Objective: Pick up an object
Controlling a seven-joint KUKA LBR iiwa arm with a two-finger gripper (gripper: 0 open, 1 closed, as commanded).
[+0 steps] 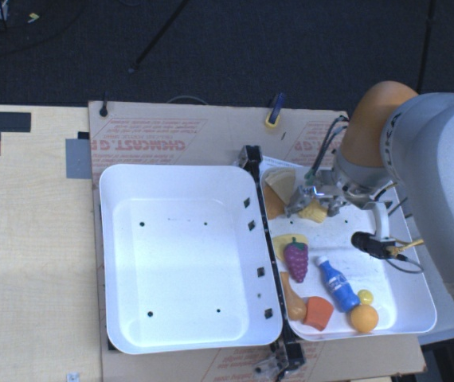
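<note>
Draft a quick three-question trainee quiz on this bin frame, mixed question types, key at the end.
1. True or false: the blue plastic bottle with a white cap lies in the right-hand white bin.
2. Multiple choice: what lies directly beside the bunch of purple toy grapes, toward the bin's far end? A) a green cube B) the pale yellow wedge-shaped block under the gripper C) a red ball
3. Fill in: the round orange toy fruit sits in the right-hand bin's near ____ corner.

Key: 1 true; 2 B; 3 right.
</note>
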